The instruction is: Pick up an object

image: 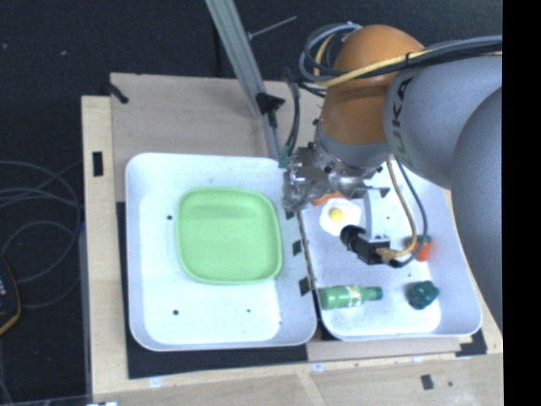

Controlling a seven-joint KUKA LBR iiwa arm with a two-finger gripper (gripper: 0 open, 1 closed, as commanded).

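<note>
— Hovering low, the grey two-finger gripper [314, 194] sits over the right white bin [452, 315], near the fried-egg toy [337, 215]. Pinching anything?
— I can't tell. It risks clipping the divider between the bins instead.

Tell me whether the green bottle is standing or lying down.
Lying down: the small green plastic bottle rests on its side along the right white bin's floor.
</note>
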